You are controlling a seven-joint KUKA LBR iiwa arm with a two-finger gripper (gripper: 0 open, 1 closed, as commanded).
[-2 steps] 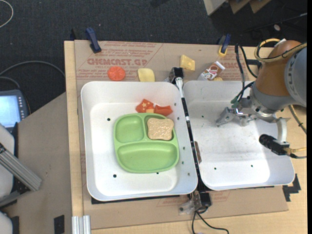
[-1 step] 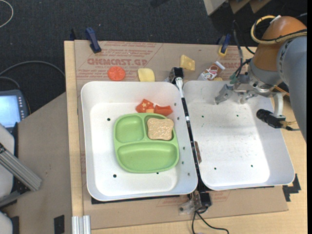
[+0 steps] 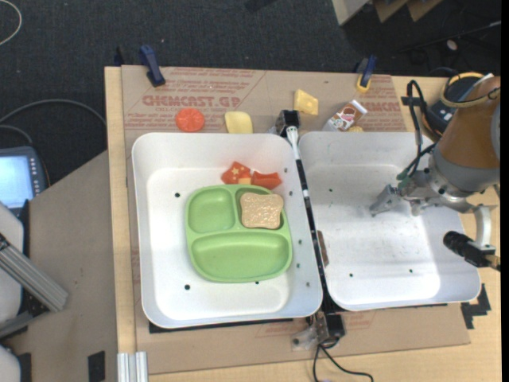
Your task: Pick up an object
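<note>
White bins point(image 3: 159, 293), two; one green tray point(image 3: 237, 257), one toast slice point(image 3: 262, 211); claw point(image 3: 382, 202) state unclear.

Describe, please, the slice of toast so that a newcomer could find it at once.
Start at the left white bin, which holds a green divided plate. The toast slice lies in its upper right compartment: tan, speckled and square, unlike the red pieces just beyond the plate's rim.

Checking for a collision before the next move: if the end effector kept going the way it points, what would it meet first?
Probably the right bin's bare floor; the end effector points left and down over it, though its height is unclear.
</note>
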